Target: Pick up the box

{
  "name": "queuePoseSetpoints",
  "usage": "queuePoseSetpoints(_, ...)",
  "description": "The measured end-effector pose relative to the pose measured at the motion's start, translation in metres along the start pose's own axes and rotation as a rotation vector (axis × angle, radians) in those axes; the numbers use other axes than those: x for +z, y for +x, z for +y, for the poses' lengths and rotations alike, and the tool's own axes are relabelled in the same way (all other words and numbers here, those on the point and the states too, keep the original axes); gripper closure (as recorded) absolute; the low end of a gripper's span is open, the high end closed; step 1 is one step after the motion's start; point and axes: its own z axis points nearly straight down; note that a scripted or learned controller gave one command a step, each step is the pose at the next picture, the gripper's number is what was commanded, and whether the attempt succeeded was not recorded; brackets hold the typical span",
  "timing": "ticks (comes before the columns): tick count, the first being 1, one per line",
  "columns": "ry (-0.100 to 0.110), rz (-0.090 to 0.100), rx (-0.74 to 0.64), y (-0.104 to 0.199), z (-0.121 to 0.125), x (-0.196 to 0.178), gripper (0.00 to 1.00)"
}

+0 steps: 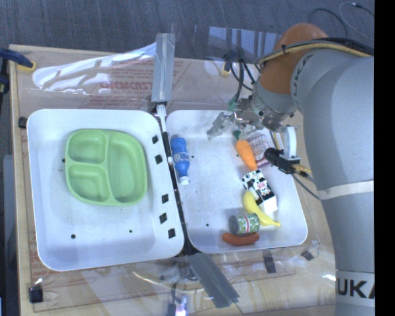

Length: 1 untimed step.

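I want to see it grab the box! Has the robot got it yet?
Not yet. The box, black and white, lies in the right bin beside the banana, with nothing lifting it. The gripper is over the bin's far end, near the carrot. What's left: move over to the box, grab it and lift it.

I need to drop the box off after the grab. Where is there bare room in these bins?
Right bin: bare floor between the blue bottle and the carrot. Crowded along its right side: box, banana, can. Left bin: free strip around the green tray.
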Motion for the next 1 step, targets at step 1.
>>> queuePoseSetpoints(1,-0.003,0.000,0.000,0.0005,-0.0003,-0.0306,0.00)
